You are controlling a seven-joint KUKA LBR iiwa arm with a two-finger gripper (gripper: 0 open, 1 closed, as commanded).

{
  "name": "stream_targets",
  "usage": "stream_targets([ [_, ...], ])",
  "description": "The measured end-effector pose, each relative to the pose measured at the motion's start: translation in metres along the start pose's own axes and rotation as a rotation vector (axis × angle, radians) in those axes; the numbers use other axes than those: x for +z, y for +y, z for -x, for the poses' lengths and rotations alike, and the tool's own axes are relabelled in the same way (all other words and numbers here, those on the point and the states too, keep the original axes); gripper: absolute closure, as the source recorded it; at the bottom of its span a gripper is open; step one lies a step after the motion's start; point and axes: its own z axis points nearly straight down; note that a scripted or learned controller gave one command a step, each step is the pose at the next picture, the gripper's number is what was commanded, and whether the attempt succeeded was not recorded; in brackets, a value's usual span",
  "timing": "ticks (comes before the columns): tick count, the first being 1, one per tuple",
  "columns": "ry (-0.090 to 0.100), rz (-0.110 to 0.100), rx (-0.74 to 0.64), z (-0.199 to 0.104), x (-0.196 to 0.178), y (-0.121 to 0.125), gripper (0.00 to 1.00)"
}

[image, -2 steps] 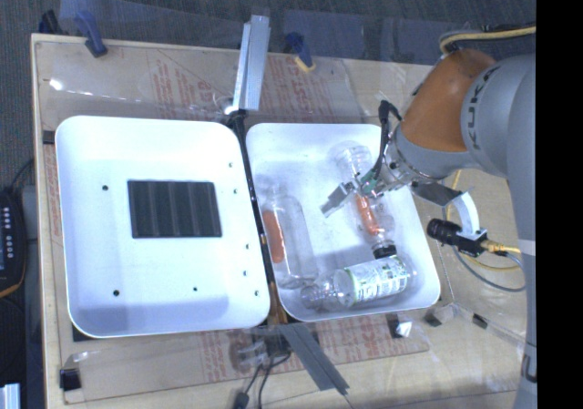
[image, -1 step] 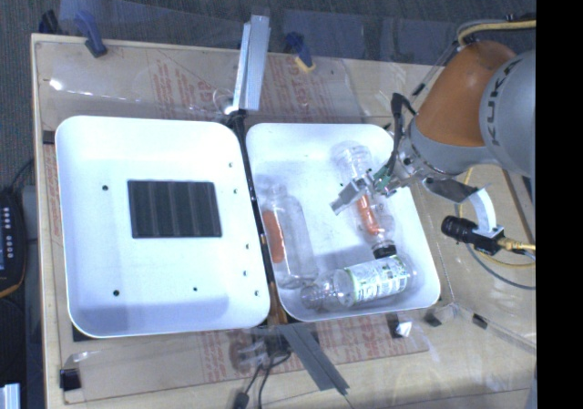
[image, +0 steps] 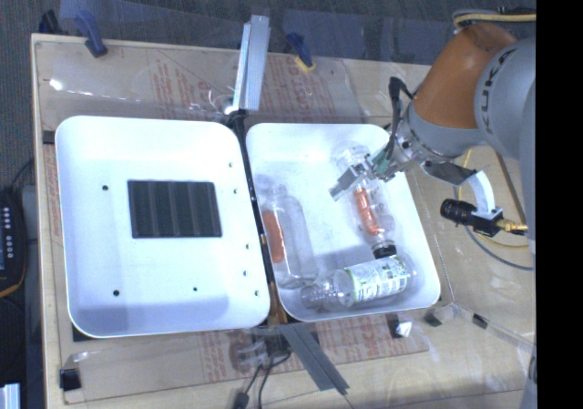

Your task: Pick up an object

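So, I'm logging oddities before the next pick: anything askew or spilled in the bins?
Nothing spilled. The clear bottles in the right bin all lie on their sides, crowded toward the near corner. The left bin holds a dark ridged panel, lying square.

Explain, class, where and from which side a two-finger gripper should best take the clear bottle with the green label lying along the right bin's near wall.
Probably grip the green-labelled bottle across its labelled middle, coming straight down. It lies on its side, nearly parallel to the right bin wall, so fingers should close across its width, one toward the wall, one toward the bin's centre. Wall-side clearance looks tight.
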Motion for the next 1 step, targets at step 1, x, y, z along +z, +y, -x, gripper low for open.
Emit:
stream_targets([
  [1,0.001,-0.002,-0.053,0.001,0.0336,0.0081,0.0],
])
